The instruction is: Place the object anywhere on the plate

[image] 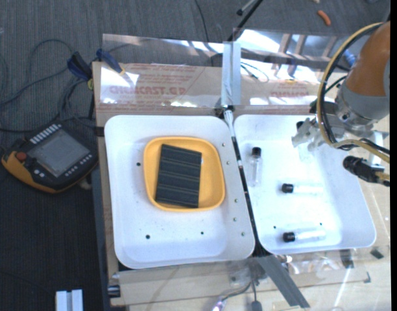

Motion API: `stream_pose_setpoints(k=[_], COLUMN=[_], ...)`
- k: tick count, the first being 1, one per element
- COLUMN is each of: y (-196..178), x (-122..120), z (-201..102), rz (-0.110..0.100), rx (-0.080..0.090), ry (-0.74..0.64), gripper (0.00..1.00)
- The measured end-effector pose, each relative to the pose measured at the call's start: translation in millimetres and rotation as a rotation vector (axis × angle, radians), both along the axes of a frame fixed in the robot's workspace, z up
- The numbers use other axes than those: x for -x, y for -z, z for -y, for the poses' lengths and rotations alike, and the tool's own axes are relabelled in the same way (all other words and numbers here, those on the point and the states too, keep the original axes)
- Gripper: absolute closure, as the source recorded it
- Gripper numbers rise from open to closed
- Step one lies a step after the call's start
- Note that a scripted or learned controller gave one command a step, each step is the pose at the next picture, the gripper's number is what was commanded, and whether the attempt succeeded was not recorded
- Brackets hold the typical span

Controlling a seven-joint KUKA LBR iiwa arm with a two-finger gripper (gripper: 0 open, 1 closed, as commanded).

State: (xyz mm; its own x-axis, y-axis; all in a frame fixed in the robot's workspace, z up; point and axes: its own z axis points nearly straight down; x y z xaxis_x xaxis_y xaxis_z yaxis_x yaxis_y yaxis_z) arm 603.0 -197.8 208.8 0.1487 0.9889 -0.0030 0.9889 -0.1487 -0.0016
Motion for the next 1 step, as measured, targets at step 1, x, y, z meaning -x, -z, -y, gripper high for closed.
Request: stream_pose_setpoints(k=[1], y=[-0.2], x=[-0.1], z=[0.0], rz=[0.000], rx=[0.000], ry=[0.000], gripper=[0.00])
